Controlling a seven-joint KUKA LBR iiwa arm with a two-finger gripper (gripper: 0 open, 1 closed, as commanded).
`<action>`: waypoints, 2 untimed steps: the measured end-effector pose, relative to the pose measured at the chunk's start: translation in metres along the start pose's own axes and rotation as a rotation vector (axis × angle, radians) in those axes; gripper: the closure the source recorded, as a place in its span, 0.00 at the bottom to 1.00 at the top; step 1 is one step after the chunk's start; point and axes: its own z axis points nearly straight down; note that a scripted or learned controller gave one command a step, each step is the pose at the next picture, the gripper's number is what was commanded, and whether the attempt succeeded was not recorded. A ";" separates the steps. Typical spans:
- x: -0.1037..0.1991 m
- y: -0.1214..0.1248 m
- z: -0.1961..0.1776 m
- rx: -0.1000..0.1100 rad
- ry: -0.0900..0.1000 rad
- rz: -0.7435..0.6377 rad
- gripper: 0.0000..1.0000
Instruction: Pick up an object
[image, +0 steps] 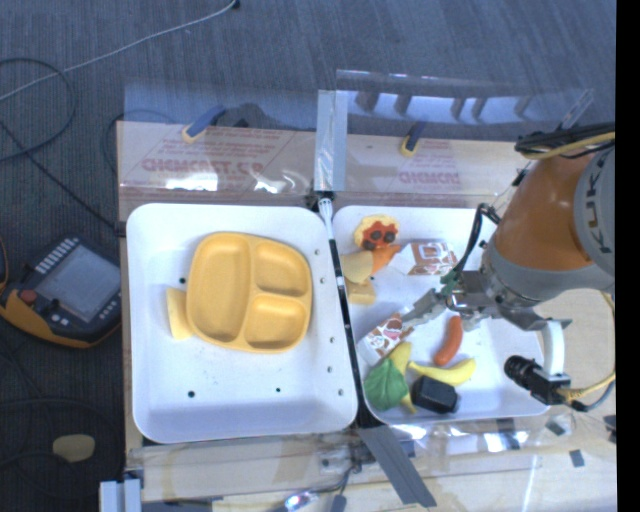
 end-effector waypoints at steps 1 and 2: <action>-0.034 0.041 0.062 -0.042 -0.008 -0.088 0.00; -0.022 0.039 -0.014 -0.004 0.001 -0.229 0.00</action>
